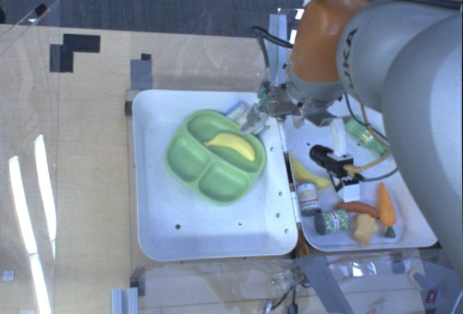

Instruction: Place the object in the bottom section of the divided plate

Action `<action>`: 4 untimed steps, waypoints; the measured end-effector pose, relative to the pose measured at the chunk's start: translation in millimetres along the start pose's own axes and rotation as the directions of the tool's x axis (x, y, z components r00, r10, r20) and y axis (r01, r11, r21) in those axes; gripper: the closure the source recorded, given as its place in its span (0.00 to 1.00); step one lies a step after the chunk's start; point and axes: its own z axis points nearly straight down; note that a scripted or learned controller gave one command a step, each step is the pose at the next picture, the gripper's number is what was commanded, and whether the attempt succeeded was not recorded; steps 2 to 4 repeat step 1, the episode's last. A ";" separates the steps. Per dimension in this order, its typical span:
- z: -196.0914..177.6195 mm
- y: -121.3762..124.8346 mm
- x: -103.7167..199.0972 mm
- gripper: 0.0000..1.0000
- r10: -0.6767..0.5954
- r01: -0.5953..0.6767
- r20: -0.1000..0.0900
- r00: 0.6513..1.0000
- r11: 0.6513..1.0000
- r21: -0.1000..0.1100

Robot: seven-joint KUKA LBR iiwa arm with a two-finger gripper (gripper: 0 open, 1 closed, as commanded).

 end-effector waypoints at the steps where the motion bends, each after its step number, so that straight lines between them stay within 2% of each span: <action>1: -14.9 29.6 42.9 0.00 0.030 -0.030 0.000 1.000 1.000 -0.001; 4: -14.9 29.6 42.9 0.00 0.030 -0.030 0.000 1.000 1.000 -0.001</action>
